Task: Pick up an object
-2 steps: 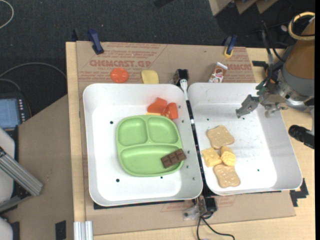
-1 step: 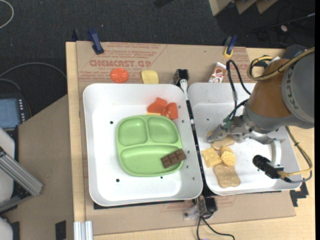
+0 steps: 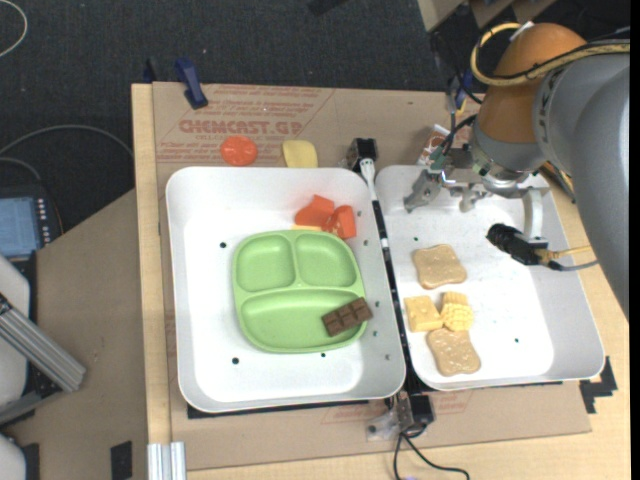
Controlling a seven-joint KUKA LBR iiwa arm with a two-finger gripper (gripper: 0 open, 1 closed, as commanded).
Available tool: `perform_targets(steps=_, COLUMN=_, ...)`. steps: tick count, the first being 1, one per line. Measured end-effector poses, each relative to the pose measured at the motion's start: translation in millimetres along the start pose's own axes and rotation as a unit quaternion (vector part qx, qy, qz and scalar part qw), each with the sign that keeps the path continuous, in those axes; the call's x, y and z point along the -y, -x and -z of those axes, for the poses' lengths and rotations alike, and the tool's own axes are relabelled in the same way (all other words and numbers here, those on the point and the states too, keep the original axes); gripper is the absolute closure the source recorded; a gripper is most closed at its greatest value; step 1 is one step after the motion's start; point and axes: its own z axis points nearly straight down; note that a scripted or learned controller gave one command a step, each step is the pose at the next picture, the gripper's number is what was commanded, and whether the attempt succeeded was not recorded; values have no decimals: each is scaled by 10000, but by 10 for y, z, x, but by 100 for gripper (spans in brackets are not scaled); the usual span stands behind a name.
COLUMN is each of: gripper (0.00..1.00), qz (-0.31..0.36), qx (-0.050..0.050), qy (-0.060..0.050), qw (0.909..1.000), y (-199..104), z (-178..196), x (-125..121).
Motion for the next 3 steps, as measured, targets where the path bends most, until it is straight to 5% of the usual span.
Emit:
perform_targets(steps=1, gripper=0, qz=-44, qx=-18, qy=-104, qw=9999, y=124, z=-335, x=513)
perform_targets(steps=2, gripper=0, qz=-36, qx=-16, qy=-87, qw=10000, y=65, z=-315, x=630)
perform_targets(steps=3, gripper=0, qz=-45, qx=-20, qy=-104, qw=9999, y=111, z=-310, x=1233)
